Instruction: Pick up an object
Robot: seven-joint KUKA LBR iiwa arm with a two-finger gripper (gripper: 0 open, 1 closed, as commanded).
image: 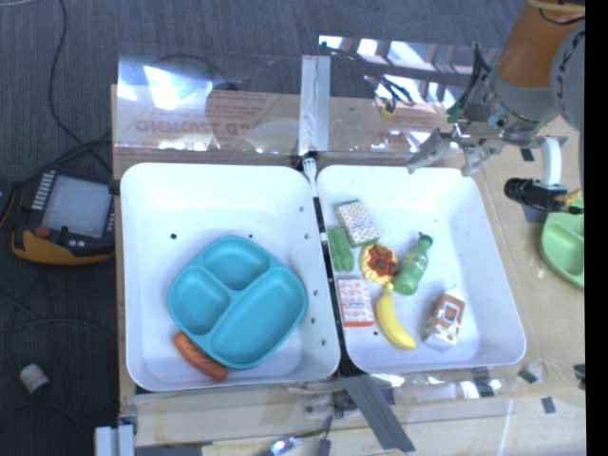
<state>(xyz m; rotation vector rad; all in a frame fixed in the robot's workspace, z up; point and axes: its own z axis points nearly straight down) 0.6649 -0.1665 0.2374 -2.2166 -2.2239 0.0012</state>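
The camera view shows the gripper [446, 152] hanging over the far edge of the right bin [494, 255], its fingers spread apart with nothing between them, as far as the blur lets me tell. I think the reach is only starting. Next it must go down and toward the toys. The green bottle [414, 265] lies nearest below it, then the banana [392, 320] and little carton [444, 318] farther on.

The gripper [446, 148] hangs spread wide over the right bin's [484, 255] twelve o'clock rim; inside lie a banana [392, 320], green bottle [413, 265] and small carton [444, 318], untouched
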